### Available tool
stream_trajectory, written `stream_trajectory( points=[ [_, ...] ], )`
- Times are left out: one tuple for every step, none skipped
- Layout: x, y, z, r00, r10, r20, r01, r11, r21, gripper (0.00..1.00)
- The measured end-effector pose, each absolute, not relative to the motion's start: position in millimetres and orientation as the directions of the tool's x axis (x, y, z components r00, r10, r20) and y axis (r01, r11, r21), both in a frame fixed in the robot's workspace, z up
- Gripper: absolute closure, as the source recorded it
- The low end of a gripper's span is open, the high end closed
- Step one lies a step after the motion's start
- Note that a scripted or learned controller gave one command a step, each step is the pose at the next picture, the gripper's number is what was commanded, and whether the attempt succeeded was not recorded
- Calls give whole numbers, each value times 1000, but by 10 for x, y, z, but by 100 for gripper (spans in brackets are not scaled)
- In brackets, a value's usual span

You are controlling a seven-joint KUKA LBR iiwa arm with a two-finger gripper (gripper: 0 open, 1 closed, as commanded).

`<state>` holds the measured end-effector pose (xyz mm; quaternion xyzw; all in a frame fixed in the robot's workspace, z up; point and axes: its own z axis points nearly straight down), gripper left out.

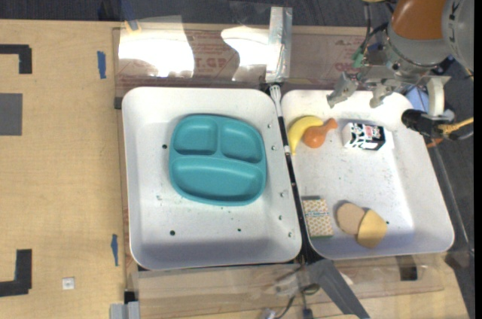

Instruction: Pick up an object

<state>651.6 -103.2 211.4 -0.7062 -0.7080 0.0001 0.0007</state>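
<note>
My gripper [356, 94] hangs over the back edge of the right bin [422, 182], its two fingers spread open with nothing between them. Just below it in the bin lie a black-and-white carton [365, 135], a small orange pear-shaped toy [320, 135] and a yellow banana-like piece [301, 128] against the left wall. Toward the front of the bin rest a tan waffle-patterned packet [316, 217] and a tan bread-like lump [360, 223]. None of these touches the gripper.
The left bin [143, 197] holds a teal divided plate [218, 159]. A clear plastic sheet [203, 47] stands behind the left bin. The arm's orange band [425, 5] and its cables sit at the upper right.
</note>
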Motion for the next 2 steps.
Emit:
stream_trajectory(
  points=[
    [6671, -851, 1938, -386, 922, 1, 922, 386, -1, 0],
    [6682, -926, 2428, -306, 952, -4, 952, 306, 8, 0]
  ],
)
